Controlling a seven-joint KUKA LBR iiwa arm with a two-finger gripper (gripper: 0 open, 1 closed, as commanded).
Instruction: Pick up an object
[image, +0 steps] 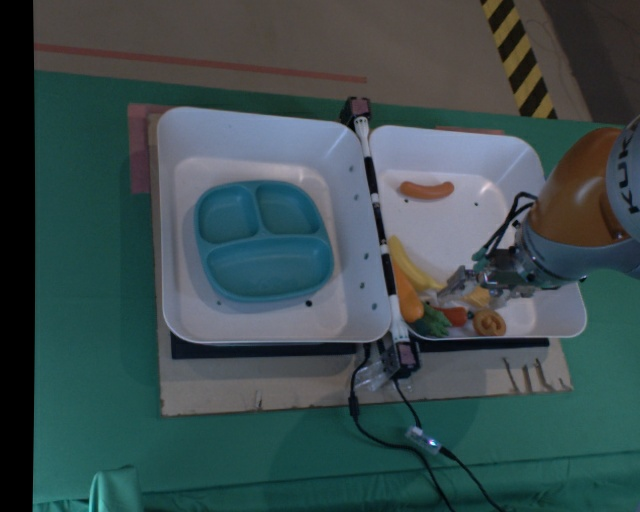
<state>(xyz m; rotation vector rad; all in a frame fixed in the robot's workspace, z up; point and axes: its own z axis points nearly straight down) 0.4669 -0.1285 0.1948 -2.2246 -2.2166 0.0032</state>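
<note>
I had the hand (462, 280) low over the toy food at the lower right of the frame, beside the banana (412, 264) and carrot (407, 296), nothing visibly lifted, and its grip I could not tell.

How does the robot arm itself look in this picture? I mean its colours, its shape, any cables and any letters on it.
The arm is thick and rounded, with a wide orange band above a grey wrist section. Dark letters, partly cut off by the picture edge, stand on a grey part at the upper right. Thin black cables loop from the wrist towards the tool, which is small, metallic and grey with dark parts.
</note>
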